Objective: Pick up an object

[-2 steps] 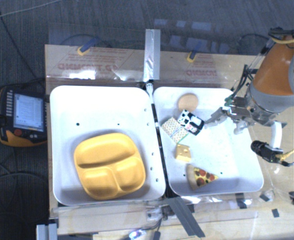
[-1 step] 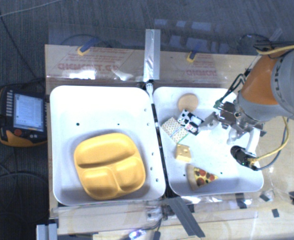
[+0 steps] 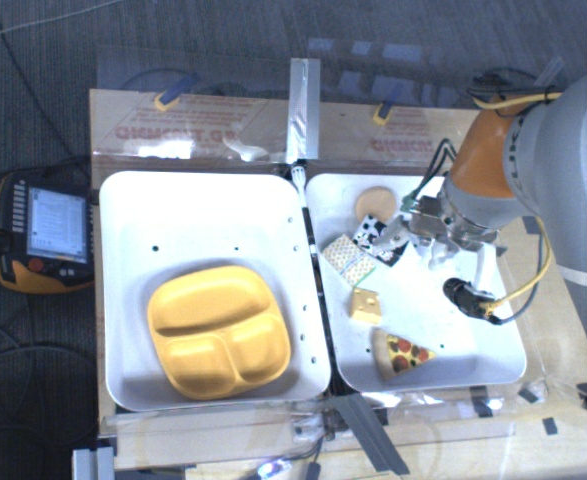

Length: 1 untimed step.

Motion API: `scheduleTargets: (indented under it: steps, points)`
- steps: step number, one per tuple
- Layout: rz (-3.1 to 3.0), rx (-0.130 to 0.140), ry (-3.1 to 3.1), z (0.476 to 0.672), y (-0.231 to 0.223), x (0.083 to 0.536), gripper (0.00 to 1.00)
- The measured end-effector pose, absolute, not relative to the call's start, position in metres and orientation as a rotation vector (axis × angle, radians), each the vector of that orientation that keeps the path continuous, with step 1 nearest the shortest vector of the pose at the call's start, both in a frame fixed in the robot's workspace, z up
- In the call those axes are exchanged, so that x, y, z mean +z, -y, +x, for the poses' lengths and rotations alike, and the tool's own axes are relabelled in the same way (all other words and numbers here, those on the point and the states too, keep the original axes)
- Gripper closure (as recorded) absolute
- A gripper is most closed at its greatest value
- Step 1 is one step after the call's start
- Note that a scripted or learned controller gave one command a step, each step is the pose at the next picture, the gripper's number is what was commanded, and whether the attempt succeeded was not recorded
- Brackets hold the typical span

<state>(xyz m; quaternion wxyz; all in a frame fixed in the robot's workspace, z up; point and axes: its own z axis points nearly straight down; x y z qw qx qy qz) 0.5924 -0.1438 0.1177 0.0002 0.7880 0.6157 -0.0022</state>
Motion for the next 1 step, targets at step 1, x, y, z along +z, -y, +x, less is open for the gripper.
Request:
scheduleTargets:
  steps: [1]
  points:
    - [2.502, -0.001, -1.886, 0.6217, 0.1157, 0.0940, 0.00]
